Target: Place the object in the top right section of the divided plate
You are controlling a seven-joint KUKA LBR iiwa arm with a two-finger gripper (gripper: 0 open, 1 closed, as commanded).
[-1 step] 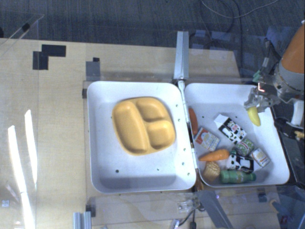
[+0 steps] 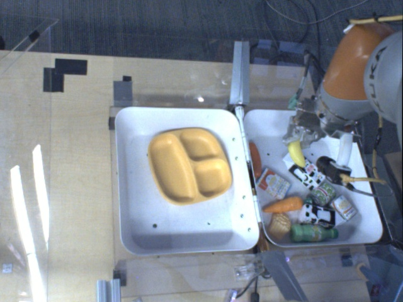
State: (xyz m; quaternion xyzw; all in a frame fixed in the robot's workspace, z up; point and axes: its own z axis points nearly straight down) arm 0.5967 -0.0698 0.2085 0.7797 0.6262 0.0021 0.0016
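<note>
The hand [image 2: 301,133] seems to grasp the banana [image 2: 296,152], whose long axis runs nearly vertical, tip toward the bin's [image 2: 271,121] near side.

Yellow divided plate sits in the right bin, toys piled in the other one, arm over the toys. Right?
Not quite. The camera view shows the yellow divided plate in the left bin, not the right one. The toys, among them a carrot and a banana, are piled in the right bin, and the arm is over them, as you said.
</note>
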